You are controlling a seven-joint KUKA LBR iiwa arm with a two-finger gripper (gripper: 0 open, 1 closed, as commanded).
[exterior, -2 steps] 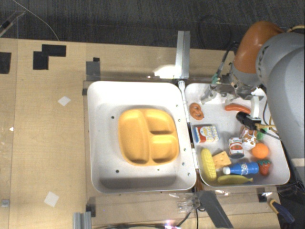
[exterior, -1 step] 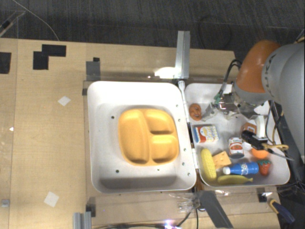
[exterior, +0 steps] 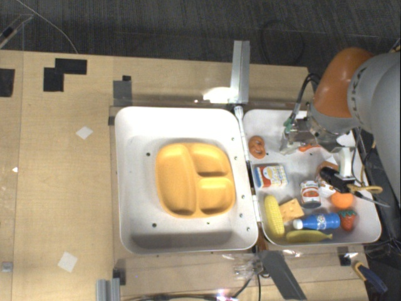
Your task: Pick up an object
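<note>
The pale wooden surface [exterior: 62,199] carries two white bins side by side. The left bin [exterior: 125,168] holds one thing, a yellow tray [exterior: 194,177] with three compartments, lying flat in the middle. The right bin [exterior: 269,121] holds the loose pieces, nine by count, one of each (a small reddish scrap under the wrist is too hidden to name or count). Nearest the dividing wall sits a round brown piece [exterior: 256,146], alone in the far left part of that bin. Nearer the camera from it lies a white carton [exterior: 270,176] with red and blue print, then a corn cob [exterior: 273,214], its long axis running towards the camera, with a yellow wedge [exterior: 291,209] just beside it. The tool [exterior: 293,137] hangs low over the bin's far part, and whether it is apart or together cannot be told. It grips nothing visible. The round brown piece lies just to the tool's left, near but apart, and looks the likeliest pick. Being round, it demands no particular wrist turn, only a short shift left and a descent. Further right come a small jar [exterior: 310,193], a banana [exterior: 308,236] and a blue bottle [exterior: 319,222], both lying crosswise along the near wall, then an orange [exterior: 342,200] and a red strawberry-like piece [exterior: 348,219].
</note>
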